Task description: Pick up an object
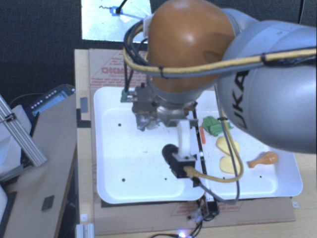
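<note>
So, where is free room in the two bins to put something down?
The left bin is bare along its left wall and front edge. The right bin is crowded in the middle: green block, yellow pieces and orange toy lie close together. Its front strip is bare.

One fixed camera looks down slantwise on both bins [124, 148], seemingly close, the arm [267, 83] crowding its right.

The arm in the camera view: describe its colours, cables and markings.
The grey KUKA arm has smooth rounded casings, a glossy orange dome section and black lettering on the shell. A yellow cable and dark cables loop around the orange part. Beneath is a grey metal gripper.
</note>
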You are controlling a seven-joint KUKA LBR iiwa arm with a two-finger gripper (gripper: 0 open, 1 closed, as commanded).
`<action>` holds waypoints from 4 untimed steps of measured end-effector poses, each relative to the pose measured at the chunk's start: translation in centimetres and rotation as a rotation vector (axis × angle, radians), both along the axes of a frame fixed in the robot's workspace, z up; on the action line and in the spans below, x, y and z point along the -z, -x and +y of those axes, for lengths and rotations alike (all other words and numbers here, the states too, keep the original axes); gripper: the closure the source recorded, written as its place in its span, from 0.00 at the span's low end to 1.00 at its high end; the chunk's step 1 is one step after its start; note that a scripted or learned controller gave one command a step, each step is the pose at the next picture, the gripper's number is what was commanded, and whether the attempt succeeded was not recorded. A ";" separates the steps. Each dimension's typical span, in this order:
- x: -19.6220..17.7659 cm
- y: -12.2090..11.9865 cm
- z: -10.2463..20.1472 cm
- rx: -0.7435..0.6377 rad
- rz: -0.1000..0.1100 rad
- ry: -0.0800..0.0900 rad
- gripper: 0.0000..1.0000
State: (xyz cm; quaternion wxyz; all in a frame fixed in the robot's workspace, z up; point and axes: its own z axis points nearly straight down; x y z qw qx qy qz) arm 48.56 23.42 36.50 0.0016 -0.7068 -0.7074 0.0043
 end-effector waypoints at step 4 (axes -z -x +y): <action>10.6 -1.3 0.0 -0.004 0.010 0.002 1.00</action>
